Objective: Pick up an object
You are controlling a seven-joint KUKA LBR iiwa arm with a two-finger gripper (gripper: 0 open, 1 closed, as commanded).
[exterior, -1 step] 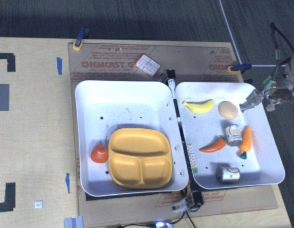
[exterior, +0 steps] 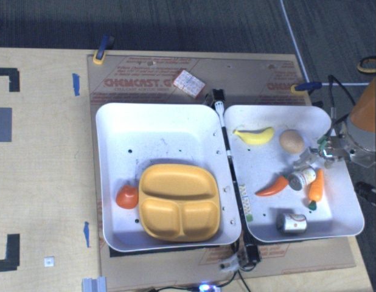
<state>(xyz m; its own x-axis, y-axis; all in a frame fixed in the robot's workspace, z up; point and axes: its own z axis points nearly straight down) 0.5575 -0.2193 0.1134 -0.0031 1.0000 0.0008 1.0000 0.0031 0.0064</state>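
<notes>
Left bin (exterior: 115,126): one red tomato (exterior: 126,196) at 8 o'clock, touching a yellow compartment tray (exterior: 179,201) lying at 6 o'clock.

Right bin (exterior: 352,215): yellow banana (exterior: 255,135) at 11 o'clock; red chili pepper (exterior: 274,187) near centre; tan potato (exterior: 291,141) at 12 o'clock; small jar (exterior: 303,177) just beside the pepper's stem end; silver can (exterior: 293,222) on its side at 6 o'clock; orange carrot (exterior: 316,187) at 3 o'clock, touching the jar.

My gripper (exterior: 314,156): low over the right bin at 2 o'clock, just above the jar and carrot. Whether it grasps anything I cannot tell.
</notes>
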